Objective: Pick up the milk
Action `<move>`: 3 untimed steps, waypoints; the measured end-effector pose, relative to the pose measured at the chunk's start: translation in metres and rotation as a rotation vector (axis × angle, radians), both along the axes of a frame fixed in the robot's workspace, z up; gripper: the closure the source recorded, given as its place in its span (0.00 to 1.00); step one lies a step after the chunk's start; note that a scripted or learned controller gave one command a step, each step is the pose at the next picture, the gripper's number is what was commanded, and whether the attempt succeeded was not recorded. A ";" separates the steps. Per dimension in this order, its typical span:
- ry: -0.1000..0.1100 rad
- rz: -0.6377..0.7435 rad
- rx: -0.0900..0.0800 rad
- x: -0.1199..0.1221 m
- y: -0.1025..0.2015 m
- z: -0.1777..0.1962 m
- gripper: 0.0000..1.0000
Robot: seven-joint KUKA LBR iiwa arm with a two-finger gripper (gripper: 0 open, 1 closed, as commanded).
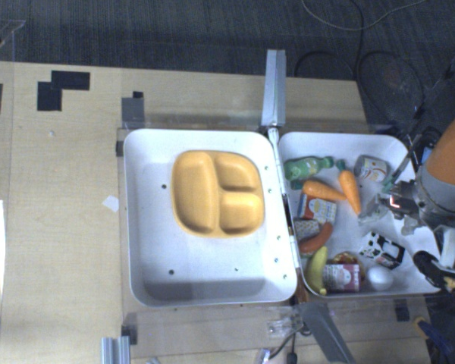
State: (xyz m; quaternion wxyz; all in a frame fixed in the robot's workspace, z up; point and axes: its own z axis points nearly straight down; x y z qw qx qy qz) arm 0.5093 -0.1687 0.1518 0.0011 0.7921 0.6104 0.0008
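**Milk lies in the right bin, beside the arm's wrist**

On your left, the left bin (148, 226) holds a yellow divided tray (216, 192), set toward the far side with bare white floor around it, widest at the near edge.

The right bin (341, 136) is crowded. Along its left wall you have a green bottle (307, 165) at the far end, an orange carrot (323, 190) just below it, a small printed packet (315, 211), a red sausage (317, 238) and a yellow banana (316, 267) at the near corner. Beside the banana sits a red box (343, 276), then a white egg (379, 277). A second carrot (349, 191) lies mid-bin, with a grey can (371, 170) behind it.

The milk (381, 250), a small black-and-white carton, lies near the bin's near right side, just above the egg. The gripper (390, 202) is above it, toward the right wall; you cannot tell from here whether it is parted or closed, and nothing shows between its tips.

Free floor in this bin is scarce, mostly in the middle. Both bins sit on a pale wooden bench (53, 203); dark carpet and cables lie beyond.
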 end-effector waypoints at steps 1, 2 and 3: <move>-0.014 0.109 -0.002 -0.016 -0.023 -0.061 0.00; -0.010 -0.115 -0.002 -0.001 0.004 -0.063 0.00; -0.011 0.039 -0.001 -0.018 -0.026 -0.063 0.00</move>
